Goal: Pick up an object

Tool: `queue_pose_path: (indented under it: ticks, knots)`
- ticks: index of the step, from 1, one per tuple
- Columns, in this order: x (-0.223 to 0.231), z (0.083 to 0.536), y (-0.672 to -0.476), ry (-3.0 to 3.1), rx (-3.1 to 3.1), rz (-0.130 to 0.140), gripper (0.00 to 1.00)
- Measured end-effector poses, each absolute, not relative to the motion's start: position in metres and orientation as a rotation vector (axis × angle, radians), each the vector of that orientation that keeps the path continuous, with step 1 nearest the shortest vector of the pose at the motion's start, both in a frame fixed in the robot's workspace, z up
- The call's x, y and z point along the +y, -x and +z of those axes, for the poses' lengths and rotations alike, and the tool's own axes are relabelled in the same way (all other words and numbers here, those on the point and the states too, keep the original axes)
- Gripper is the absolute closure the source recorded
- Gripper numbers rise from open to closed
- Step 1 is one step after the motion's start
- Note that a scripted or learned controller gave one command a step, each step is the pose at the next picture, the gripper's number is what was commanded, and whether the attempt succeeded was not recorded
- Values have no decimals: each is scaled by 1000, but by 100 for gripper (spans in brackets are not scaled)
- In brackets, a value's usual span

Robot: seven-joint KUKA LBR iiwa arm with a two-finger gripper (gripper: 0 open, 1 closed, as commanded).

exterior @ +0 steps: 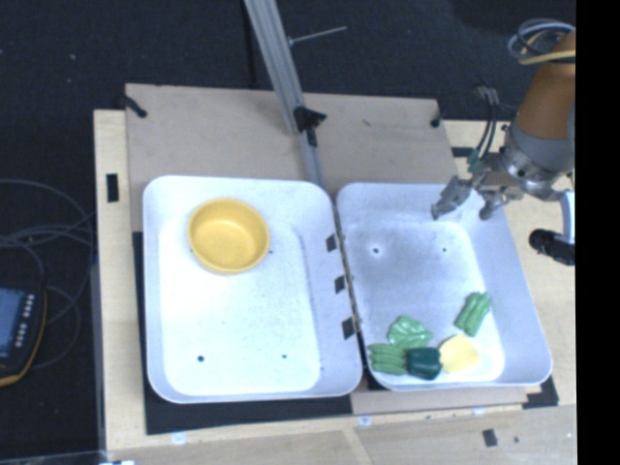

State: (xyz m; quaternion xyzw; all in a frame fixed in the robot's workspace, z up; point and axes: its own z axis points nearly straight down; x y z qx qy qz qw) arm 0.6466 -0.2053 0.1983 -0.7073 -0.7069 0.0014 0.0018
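My gripper (469, 204) hangs over the far right corner of the right bin (417, 250), its two fingers spread open with nothing between them. Near the bin's front sit the objects: a light green piece (474, 312), a pale green crumpled piece (408, 332), a green ribbed piece (387, 358), a dark teal block (422, 362) and a yellow piece (459, 354). They lie well in front of the gripper, apart from it.
A yellow bowl (229, 234) rests in the far part of the left bin (242, 356). A grey metal post (281, 66) slants up from between the bins at the back. The arm's orange band (548, 95) is at the right edge.
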Motion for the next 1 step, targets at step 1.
queue_pose_path:
  ticks: [1]
  knots:
    - [-208, 151, -654, 2220, -2220, 4, 0]
